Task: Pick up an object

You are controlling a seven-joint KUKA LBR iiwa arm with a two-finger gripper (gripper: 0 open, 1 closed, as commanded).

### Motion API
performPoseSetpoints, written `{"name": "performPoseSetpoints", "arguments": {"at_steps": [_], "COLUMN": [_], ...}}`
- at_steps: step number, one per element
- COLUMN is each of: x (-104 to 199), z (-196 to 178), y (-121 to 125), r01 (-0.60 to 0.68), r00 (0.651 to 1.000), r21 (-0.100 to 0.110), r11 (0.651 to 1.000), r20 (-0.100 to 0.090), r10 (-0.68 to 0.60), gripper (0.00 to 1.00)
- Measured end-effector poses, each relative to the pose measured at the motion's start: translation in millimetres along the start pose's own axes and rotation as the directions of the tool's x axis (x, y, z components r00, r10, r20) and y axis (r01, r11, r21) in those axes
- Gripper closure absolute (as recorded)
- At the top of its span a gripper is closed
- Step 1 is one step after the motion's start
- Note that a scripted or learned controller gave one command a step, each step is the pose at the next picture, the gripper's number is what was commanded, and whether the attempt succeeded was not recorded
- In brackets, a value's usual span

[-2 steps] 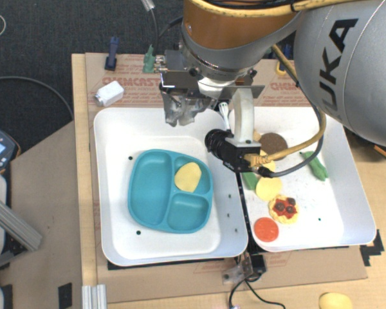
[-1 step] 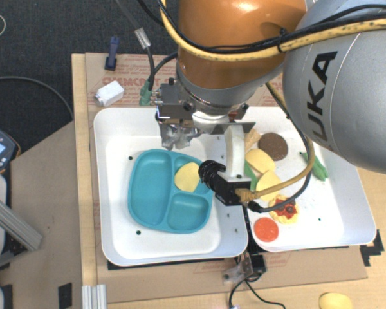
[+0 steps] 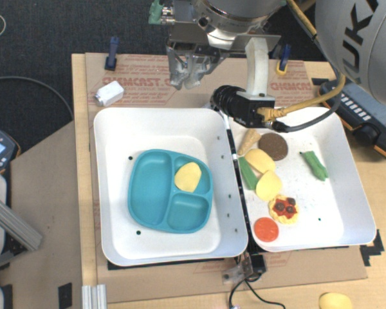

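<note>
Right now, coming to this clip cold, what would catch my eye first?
Probably the blue divided plate in the left bin, with a yellow piece in its upper right compartment. Next, the cluster of toy food in the right bin: yellow pieces, a brown round, a green strip and a red disc. The claw hangs above the bins' far edge.

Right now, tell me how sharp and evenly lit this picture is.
Camera view: light is even and soft, with faint shadows under the blue tray and food pieces; the white bins are bright but not blown out. The claw looks slightly blurred, and the arm up close at the top right is soft and cropped.
</note>
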State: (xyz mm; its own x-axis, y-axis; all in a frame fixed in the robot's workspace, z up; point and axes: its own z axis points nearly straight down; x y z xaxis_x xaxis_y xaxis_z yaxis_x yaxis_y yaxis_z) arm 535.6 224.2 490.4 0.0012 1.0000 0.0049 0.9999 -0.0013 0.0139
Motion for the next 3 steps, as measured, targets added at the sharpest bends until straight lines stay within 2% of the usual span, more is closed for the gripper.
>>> {"name": "performPoseSetpoints", "arguments": {"at_steps": [1, 2, 3], "x": [1, -12, -59], "z": [-5, 217, 120], "y": [-2, -37, -37], "r01": [0.003, 0.0, -0.004], "r00": [1.0, 1.0, 1.0], "r21": [0.009, 0.032, 0.003], "r11": [1.0, 1.0, 1.0], "r20": [0.003, 0.012, 0.002], "r10": [-0.003, 0.0, 0.004], "gripper": [1.0, 1.0, 1.0]}}
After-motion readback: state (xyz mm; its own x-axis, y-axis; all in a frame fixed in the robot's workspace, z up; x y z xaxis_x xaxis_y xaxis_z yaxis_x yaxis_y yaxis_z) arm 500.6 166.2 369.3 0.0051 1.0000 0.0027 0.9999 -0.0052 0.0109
